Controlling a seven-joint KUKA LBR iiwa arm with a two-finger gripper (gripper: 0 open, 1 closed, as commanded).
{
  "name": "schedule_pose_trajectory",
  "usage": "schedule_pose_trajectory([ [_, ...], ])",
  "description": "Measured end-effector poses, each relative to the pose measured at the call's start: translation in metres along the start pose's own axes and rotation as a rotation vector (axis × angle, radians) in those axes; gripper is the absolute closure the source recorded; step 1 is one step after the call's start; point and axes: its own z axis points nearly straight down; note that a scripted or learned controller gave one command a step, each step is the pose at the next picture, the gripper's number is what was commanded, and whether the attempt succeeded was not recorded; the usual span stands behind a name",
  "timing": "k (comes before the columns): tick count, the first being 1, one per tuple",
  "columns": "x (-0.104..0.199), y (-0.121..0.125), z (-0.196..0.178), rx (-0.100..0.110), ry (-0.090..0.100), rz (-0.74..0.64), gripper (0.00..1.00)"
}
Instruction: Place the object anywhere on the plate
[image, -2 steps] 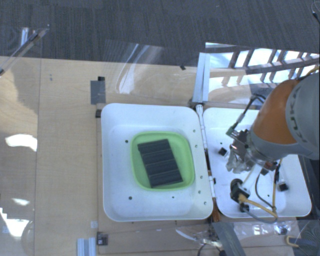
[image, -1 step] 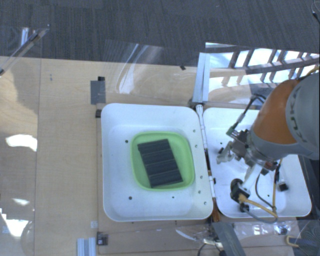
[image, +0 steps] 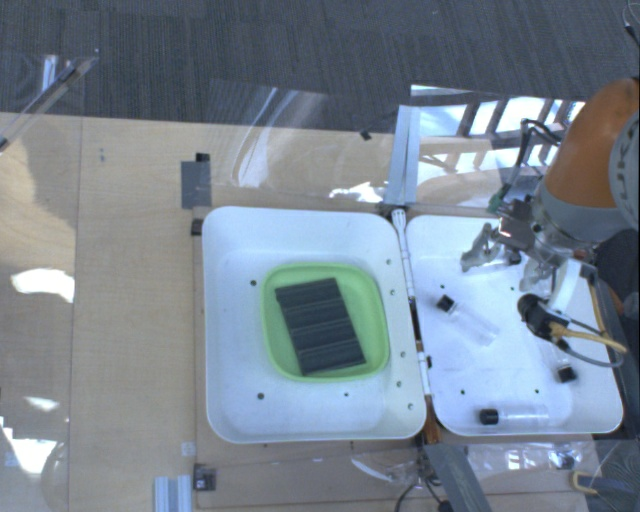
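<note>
One arm (image: 600, 150) reaching in over right bin (image: 590, 410) | hand (image: 490, 245) grip: cannot tell | dark block (image: 319, 326) on green plate (image: 372, 318)

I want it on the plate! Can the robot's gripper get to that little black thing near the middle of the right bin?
Probably yes: the small black piece lies uncovered, and the gripper hangs nearby above the same bin.

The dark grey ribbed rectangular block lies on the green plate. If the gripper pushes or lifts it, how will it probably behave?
The dark grey ribbed rectangular block lies flat and wide on the green square plate, so it would probably slide rather than roll or tip. Its straight edges suggest that it is stiff, not floppy. The ridges across its top may give fingers some grip, though its weight cannot be judged.
</note>
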Motion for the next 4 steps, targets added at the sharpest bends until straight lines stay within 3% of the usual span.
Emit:
schedule_pose_trajectory([
  [1,-0.051,-0.030,0.001,0.004,-0.001,0.038,0.00],
  [2,-0.022,-0.072,-0.010,0.004,-0.001,0.252,0.00],
  [3,-0.063,0.000,-0.040,-0.001,-0.001,0.143,0.00],
  [4,-0.023,-0.068,-0.041,0.005,0.000,0.151,0.00],
])
